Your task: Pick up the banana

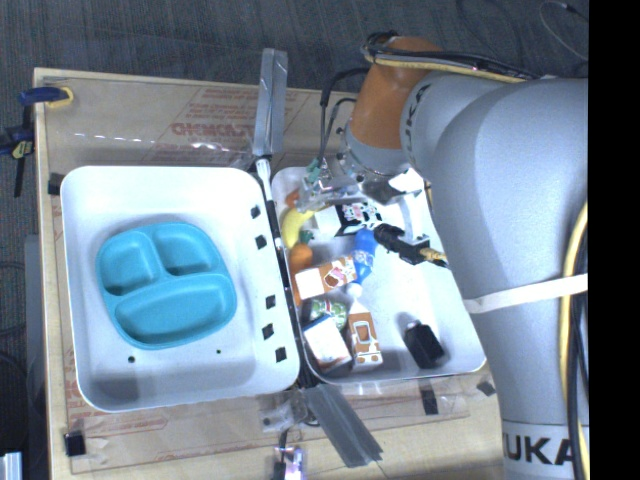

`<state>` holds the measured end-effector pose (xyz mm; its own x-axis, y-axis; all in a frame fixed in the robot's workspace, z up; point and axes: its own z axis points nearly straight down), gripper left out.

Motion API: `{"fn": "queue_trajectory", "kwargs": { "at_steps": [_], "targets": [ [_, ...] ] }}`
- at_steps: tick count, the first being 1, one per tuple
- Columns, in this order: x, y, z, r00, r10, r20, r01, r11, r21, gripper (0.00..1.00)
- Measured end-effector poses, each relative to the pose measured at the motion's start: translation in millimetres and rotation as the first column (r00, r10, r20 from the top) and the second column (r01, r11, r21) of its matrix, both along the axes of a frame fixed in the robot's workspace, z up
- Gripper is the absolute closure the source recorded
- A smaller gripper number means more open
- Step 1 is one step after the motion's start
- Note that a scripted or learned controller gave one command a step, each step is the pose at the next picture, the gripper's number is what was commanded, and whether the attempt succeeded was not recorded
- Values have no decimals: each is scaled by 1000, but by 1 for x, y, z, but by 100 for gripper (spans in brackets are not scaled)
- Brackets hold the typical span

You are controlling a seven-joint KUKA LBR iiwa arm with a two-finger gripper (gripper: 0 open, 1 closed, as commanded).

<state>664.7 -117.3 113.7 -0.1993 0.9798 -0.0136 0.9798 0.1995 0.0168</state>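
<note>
You are looking down on a pale wooden counter [150,118] with faint red printing across its top. Two shallow white bins sit directly on it, side by side and touching along their inner edges. The left bin [90,368] takes up most of the counter's left half; the right bin [455,353] sits beside it, its far corner hidden under the arm. A grey metal bar [268,98] lies on the counter behind the seam between the bins, and another grey bar [345,433] angles out in front of it.

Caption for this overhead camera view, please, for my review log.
KUKA arm's gripper lowered beside the banana in the cluttered right bin; a blue divided plate sits in the left bin.
</note>
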Motion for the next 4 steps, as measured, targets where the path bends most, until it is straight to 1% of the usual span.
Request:
{"fn": "queue_trajectory", "kwargs": {
  "at_steps": [1, 2, 3, 4],
  "targets": [
    [0, -1, 0, 1000, 0, -1, 0, 1000, -2, 0],
    [-19, -2, -13, 994, -105, 5, 105, 994, 11, 0],
    [-25, -4, -14, 994, -107, -22, 107, 994, 10, 100],
    [-8, 30, 75, 960, -278, -26, 279, 960, 8, 100]
  ]
}}
